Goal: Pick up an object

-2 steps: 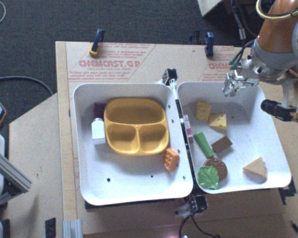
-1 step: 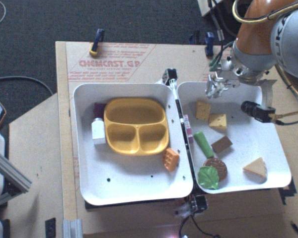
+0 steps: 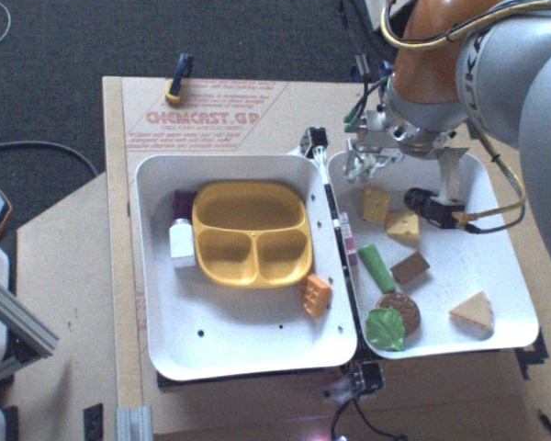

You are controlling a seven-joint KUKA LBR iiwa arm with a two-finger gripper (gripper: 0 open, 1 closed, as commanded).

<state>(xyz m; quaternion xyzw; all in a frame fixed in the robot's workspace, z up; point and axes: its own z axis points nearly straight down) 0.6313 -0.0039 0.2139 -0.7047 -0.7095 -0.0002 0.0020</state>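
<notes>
A dark carpeted floor surrounds a cardboard-topped bench bearing two shallow white plastic bins side by side. The left bin point(image 3: 156, 338) holds a yellow three-compartment plastic tray point(image 3: 253, 232), a small white bottle point(image 3: 182, 243) at its 9 o'clock and an orange waffle-textured block point(image 3: 317, 295) at its 5 o'clock.

The gripper point(image 3: 365, 165) hangs over the right bin point(image 3: 505, 274) at its 11 o'clock corner; I cannot tell how its claw stands. Nothing shows between the fingers.

The nearest candidate — a pale yellow cheese-like block point(image 3: 376, 206) — lies just beside the gripper at its 5 o'clock, touching or nearly touching a second yellow block point(image 3: 403, 225).

Risks, as judged: the crowded pair may be nudged apart instead of grasped; the bin wall and divider close by may foul a descent — a miss is plausible.
</notes>
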